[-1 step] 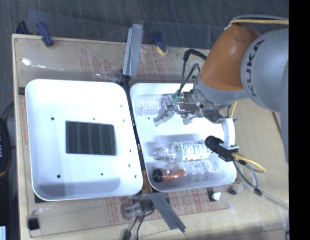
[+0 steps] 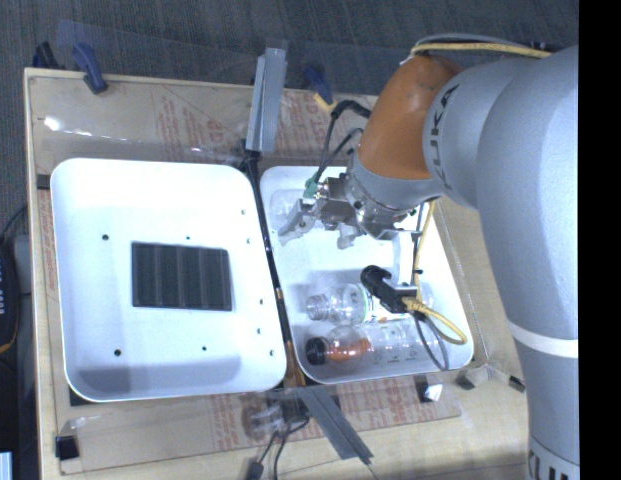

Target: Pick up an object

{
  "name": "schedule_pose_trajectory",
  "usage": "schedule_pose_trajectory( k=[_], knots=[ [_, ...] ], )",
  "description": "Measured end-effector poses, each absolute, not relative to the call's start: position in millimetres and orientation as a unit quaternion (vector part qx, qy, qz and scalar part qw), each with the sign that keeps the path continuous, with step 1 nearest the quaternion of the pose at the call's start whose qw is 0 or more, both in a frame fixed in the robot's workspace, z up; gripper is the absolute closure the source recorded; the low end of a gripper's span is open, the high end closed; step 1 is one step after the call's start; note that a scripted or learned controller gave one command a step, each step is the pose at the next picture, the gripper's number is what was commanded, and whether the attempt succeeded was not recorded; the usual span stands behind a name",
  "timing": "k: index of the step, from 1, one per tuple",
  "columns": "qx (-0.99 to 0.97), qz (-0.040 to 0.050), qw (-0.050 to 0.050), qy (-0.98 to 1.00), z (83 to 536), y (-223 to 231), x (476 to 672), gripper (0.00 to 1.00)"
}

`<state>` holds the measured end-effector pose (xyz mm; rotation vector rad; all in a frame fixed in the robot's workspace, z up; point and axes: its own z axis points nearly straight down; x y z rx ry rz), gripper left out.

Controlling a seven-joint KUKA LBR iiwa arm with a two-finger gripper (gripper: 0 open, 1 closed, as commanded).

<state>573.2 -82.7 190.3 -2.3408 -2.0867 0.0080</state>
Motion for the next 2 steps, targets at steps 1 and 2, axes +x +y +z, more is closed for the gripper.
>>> schedule_pose_trajectory(
  k=[1,2],
  knots=[
    [-0.746,0.0031,0.003,-0.666,200,-84,573.6,1.00],
    [-0.684,0.0004,0.000,-0.730,207,-114,583.4,1.00]
  ],
)
